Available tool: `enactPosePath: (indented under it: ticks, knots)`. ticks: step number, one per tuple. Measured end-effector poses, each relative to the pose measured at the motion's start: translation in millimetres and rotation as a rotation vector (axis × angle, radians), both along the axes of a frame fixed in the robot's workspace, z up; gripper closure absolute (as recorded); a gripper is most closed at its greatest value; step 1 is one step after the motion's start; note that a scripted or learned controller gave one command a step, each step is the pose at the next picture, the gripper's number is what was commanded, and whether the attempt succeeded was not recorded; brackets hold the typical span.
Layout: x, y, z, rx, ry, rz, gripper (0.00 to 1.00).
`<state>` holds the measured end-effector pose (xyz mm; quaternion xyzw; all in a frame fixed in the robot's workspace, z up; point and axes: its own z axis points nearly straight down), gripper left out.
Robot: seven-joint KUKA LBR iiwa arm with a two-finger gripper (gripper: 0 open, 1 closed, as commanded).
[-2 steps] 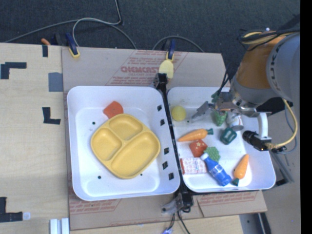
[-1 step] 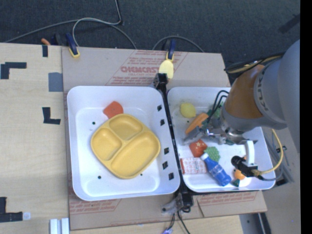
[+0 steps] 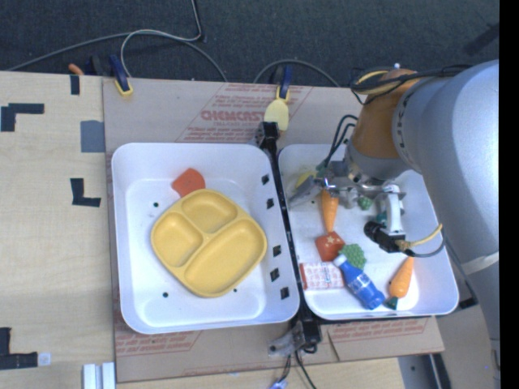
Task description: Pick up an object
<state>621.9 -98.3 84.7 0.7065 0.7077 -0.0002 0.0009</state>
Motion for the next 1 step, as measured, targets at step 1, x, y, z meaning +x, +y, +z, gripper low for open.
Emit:
enactPosePath:
  ticks: [1]
  knots:
    - [0.6,-0.1,11.1,-0.001,-0.002,0.001,1.00]
